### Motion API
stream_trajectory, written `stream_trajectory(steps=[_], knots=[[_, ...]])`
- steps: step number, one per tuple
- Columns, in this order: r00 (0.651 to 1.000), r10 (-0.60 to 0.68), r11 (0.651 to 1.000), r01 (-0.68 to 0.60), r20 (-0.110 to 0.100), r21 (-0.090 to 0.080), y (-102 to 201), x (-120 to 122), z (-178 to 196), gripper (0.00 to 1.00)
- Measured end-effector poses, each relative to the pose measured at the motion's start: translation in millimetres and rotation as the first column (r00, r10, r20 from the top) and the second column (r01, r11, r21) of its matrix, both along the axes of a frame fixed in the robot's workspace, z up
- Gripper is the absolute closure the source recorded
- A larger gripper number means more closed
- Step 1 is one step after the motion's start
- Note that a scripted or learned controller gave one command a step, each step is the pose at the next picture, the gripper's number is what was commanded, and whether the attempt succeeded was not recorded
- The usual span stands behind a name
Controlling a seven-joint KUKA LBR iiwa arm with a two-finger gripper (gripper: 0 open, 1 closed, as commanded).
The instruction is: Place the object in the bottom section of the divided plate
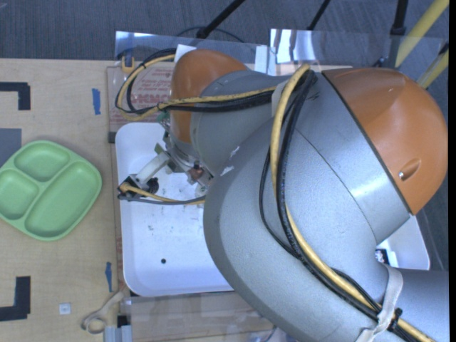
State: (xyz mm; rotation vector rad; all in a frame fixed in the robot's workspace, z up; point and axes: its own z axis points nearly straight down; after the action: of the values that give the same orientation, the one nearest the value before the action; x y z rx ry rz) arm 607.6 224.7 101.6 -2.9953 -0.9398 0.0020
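Filling most of the view, the grey arm (306, 212) reaches over the white bin (160, 262), wrist low near the bin's left wall. Whether the fingers are wide or narrow cannot be told. The green divided plate (48, 189) rests at the worktop's (57, 84) left edge; the object is not visible

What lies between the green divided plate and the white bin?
In the camera view, only bare wooden bench separates the green divided plate from the white bin.
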Motion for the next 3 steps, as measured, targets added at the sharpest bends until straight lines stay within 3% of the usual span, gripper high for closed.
stream_trajectory(steps=[1, 2, 3], knots=[[1.000, -0.001, 1.000, 0.001, 0.000, 0.002, 0.9, 0.0, 9.8, 1.00], [1.000, -0.001, 1.000, 0.001, -0.001, 0.002, 0.9, 0.0, 9.7, 0.00], [0.987, -0.161, 0.987, 0.161, -0.001, -0.001, -9.5, -20.5, 7.8, 0.00]])
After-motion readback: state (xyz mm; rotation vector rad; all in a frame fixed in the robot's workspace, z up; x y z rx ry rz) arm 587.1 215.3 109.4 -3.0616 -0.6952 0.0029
